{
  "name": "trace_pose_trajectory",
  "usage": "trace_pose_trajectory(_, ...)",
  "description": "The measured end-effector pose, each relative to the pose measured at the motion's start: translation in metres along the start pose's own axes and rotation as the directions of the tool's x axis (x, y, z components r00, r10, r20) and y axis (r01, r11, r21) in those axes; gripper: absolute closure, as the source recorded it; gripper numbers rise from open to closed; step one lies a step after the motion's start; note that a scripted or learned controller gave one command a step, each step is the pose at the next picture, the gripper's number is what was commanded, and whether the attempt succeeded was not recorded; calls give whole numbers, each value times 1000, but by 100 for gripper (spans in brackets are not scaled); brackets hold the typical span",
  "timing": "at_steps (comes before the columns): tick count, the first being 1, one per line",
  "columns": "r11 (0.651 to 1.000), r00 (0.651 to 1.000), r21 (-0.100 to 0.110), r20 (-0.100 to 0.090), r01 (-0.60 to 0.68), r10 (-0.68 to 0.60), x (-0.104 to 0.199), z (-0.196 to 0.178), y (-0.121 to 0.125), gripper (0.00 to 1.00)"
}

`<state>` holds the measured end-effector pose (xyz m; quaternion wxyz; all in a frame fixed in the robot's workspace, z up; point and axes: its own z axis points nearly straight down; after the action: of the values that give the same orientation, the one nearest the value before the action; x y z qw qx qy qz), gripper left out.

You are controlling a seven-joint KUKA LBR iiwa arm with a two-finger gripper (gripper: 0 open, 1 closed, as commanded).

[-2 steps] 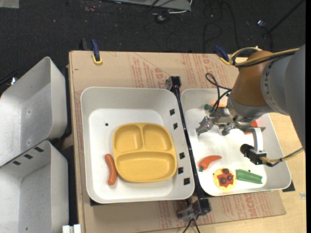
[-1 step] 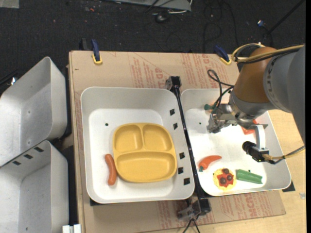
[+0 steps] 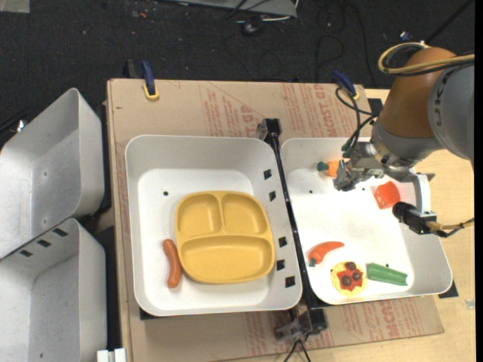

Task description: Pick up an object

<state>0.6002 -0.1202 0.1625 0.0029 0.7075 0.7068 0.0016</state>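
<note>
My gripper [image 3: 346, 179] hangs low over the right bin [image 3: 423, 236], beside a small carrot [image 3: 329, 168]. A yellow divided plate [image 3: 224, 237] and a sausage [image 3: 173, 262] lie in the left bin [image 3: 143, 202].

Spare white bins [image 3: 53, 202] left of bench; cables [image 3: 324, 44] on floor.

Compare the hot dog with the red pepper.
The hot dog lies in the left bin, beside the yellow tray; the red pepper lies in the right bin. The hot dog is brownish orange and nearly straight; the pepper is redder, curved and tapered. Both lie flat, away from the gripper.
</note>
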Motion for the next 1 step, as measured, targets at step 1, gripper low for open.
trace_pose_trajectory(1, 1000, 1000, 0, -1, 5, -5, 10, -57, 2, 100)
